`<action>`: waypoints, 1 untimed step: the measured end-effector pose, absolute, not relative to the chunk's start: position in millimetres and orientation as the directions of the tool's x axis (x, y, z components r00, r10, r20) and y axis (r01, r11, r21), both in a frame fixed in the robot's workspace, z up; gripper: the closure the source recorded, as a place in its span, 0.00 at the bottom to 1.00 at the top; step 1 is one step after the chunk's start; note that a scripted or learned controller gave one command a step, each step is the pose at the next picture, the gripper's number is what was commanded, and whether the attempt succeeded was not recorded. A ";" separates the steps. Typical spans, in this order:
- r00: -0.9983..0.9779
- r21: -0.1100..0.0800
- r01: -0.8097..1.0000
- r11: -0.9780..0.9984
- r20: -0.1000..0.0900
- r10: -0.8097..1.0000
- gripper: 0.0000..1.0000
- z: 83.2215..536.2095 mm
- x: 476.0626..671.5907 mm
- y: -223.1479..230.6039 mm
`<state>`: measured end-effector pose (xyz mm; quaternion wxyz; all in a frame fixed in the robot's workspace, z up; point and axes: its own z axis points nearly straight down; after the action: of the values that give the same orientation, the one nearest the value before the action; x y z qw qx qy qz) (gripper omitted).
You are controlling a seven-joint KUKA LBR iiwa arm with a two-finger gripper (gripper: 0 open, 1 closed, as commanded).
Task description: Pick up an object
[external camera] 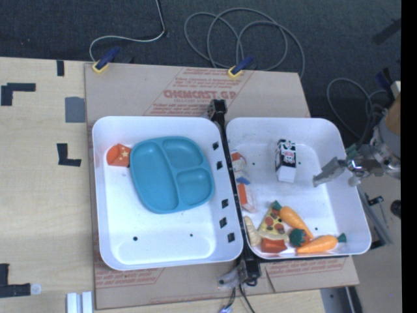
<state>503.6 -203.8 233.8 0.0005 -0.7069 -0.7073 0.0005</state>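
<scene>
The camera view looks down on 2 white bins side by side on a brown board. The left bin (117,240) holds a blue tray (172,173) with 3 sections, lying flat near its middle, and an orange piece (119,154) touching the tray's left edge.

The right bin (326,135) holds the rest. A small black-and-white carton (286,161) stands upright toward the back, apart from the other items. Along the front lie a pizza slice (272,228), 1 carrot (294,218) just beside it, and a 2nd carrot (319,244) near the front right corner. A few small pieces sit against the divider; what they are is unclear.

The gripper (329,173) hangs over the bin's right rim, to the right of the carton and clear of it. Whether its claw is spread or pressed together, I cannot tell. Nothing is seen between its tips.
</scene>
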 end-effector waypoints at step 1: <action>-0.002 -0.003 1.000 0.002 0.002 1.000 0.00 103.5 483.0 -146.9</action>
<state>483.0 -146.9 103.5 0.0019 -0.7065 -0.7077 0.0006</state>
